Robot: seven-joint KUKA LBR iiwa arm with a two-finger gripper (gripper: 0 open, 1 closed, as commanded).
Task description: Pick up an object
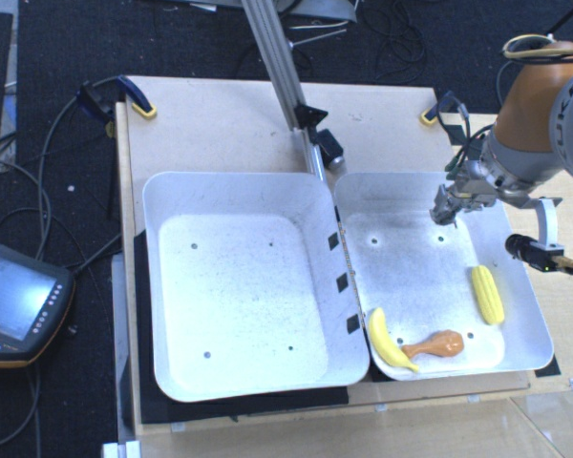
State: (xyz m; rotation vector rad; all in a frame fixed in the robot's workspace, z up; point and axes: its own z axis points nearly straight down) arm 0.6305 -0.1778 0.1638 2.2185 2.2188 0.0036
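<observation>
The hand (446,214) hangs over the right white bin (401,198) at its 1 o'clock; its opening cannot be told. The yellow plastic corn cob (487,294), at 4 o'clock, looks light, rigid, slippery: grip mid-length.

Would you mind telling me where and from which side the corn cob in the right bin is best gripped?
Grip the corn cob around its middle, coming straight down from above. It lies flat and apart from the banana and drumstick, so fingers closing across its narrow width should fit. The bin wall sits close on its right.
</observation>
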